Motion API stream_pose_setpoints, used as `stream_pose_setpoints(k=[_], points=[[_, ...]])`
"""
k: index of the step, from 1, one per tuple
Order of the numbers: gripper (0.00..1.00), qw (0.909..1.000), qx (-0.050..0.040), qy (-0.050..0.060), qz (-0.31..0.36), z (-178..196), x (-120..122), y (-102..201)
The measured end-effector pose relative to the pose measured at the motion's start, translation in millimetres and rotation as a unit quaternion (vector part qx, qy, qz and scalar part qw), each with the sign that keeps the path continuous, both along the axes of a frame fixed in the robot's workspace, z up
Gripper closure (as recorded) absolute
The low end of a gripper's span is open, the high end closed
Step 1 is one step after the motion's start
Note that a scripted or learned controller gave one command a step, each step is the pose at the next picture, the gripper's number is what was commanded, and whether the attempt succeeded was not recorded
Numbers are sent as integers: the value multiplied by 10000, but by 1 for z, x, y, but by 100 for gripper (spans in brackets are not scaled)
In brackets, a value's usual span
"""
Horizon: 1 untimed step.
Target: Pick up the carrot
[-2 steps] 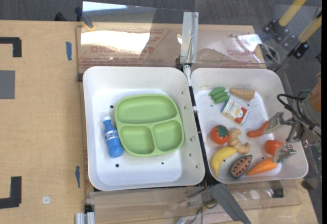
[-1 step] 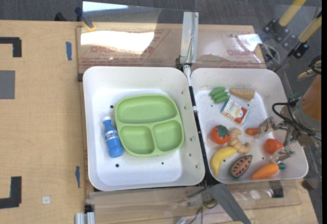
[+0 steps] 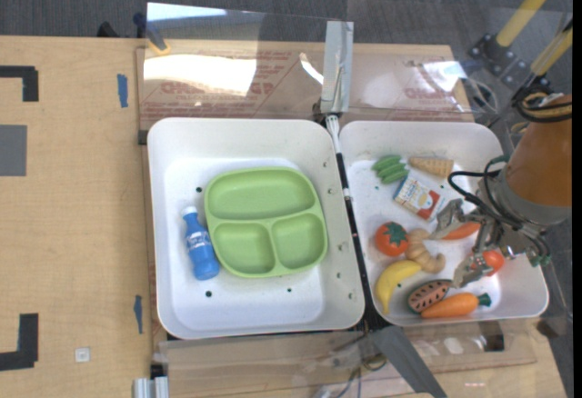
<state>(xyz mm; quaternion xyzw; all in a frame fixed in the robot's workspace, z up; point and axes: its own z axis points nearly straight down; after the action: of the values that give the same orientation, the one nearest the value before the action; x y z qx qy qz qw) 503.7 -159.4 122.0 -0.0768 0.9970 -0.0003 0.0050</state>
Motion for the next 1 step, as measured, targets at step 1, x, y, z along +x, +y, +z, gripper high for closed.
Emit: stream_pose_setpoints(k=[1], points=[[0,9748,14,-6,-2229,-32,19,24]])
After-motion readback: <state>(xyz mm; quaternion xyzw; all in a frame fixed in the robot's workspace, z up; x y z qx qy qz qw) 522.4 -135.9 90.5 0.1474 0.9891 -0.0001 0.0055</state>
